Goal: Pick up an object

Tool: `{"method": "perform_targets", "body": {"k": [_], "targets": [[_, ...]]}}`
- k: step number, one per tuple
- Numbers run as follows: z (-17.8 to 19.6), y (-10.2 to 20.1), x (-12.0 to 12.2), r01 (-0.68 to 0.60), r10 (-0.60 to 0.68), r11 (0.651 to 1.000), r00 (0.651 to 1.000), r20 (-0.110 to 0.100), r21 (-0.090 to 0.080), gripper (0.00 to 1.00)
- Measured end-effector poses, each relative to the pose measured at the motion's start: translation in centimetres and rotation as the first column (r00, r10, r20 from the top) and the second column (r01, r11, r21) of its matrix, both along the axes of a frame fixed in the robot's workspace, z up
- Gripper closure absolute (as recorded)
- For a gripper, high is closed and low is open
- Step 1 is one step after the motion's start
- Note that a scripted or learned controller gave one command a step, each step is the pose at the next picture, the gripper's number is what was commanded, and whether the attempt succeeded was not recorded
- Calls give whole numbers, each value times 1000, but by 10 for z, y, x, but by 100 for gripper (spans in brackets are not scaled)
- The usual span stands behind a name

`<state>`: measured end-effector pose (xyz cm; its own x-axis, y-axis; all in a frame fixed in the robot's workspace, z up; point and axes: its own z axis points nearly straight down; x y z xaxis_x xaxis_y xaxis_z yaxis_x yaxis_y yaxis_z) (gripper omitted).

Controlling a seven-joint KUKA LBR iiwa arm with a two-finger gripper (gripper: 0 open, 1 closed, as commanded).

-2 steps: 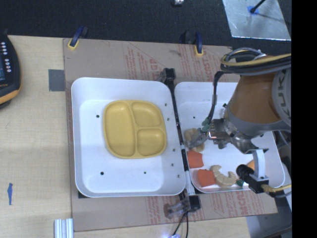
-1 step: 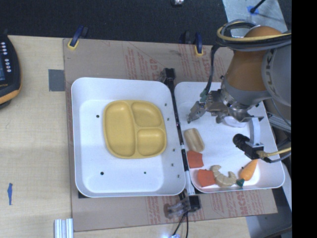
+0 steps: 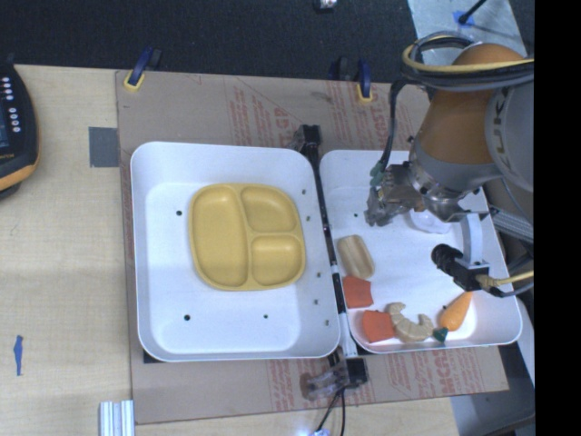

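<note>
My gripper [image 3: 379, 209] hangs over the upper part of the right bin [image 3: 349, 175], its dark fingers pointing down above bare white floor. Below it, a tan bread roll [image 3: 357, 255] lies near the bin's left wall. Nearer the front lie a red block [image 3: 358, 292], a second red piece [image 3: 378, 325], a beige curved piece [image 3: 410, 323] and an orange carrot [image 3: 457, 310]. Nothing shows between the fingers.
The left bin [image 3: 154, 243] holds a yellow divided plate [image 3: 246, 235]. Blue clamps [image 3: 364, 80] pin the cardboard sheet at the back. A black-and-orange device [image 3: 14, 130] sits at the bench's far left edge.
</note>
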<state>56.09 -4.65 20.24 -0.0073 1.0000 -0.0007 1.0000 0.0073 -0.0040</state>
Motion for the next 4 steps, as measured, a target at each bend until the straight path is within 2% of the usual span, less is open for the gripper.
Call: {"method": "perform_targets", "body": {"k": [1,2,3,4], "targets": [[0,0,0,0,0,1000,1000,-1,0,0],[10,-1,0,-3,3,1000,1000,-2,-1,100],[-7,35,86,-1,1,1000,1000,7,0,100],[1,35,27,6,-6,1000,1000,-4,0,100]]}}
